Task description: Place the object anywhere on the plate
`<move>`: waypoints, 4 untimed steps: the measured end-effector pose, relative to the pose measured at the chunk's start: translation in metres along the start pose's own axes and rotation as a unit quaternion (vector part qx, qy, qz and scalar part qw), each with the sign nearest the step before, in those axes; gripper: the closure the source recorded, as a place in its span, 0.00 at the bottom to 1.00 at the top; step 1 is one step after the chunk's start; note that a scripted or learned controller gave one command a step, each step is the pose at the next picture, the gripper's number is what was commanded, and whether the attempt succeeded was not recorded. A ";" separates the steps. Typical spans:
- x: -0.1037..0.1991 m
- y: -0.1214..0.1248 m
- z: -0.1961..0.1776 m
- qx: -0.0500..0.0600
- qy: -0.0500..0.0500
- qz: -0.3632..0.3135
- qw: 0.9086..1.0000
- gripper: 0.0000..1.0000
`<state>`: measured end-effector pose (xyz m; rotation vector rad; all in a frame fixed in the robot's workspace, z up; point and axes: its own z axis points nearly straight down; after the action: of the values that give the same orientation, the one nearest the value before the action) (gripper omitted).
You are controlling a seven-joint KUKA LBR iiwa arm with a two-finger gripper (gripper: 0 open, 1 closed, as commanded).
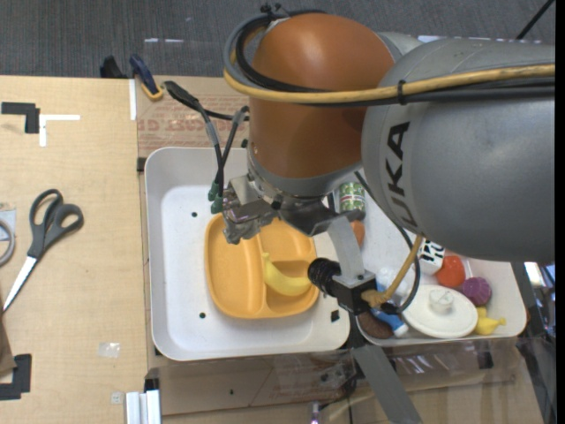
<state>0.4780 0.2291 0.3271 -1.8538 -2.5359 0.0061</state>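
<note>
Arm (424, 140) reaches in from the right and covers the seam between the two white bins; its orange band sits over the far edge of the left bin (172, 263). In the left bin lies an orange-yellow divided plate (234, 276), toward the bin's right half. A yellow banana-like object (284, 278) rests on the plate, in its right compartment near the near-right edge. The gripper (243, 219) hangs over the far edge of the plate, metal parts visible just beside the plate rim; whether the jaws are open or closed cannot be told from this angle, and nothing is seen between them. The object lies apart from the gripper. The right bin (508, 321) holds a clutter along its near edge: white lidded dish (441, 312), red piece (450, 272), purple ball (477, 290), small yellow toy (488, 325), green-labelled can (351, 201) at the far side. On the wooden bench, scissors (44, 228) lie near the left edge.
</note>
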 end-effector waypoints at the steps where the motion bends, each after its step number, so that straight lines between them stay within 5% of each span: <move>1: -0.057 -0.017 -0.090 -0.001 0.000 -0.079 0.997 1.00; 2: -0.019 -0.006 0.055 0.000 0.000 -0.100 0.995 1.00; 3: -0.041 -0.012 -0.046 -0.002 0.000 -0.252 0.968 1.00; 4: -0.017 -0.005 0.077 -0.001 0.000 -0.372 0.928 1.00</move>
<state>0.4782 0.2108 0.2504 -0.7758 -3.0436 0.0024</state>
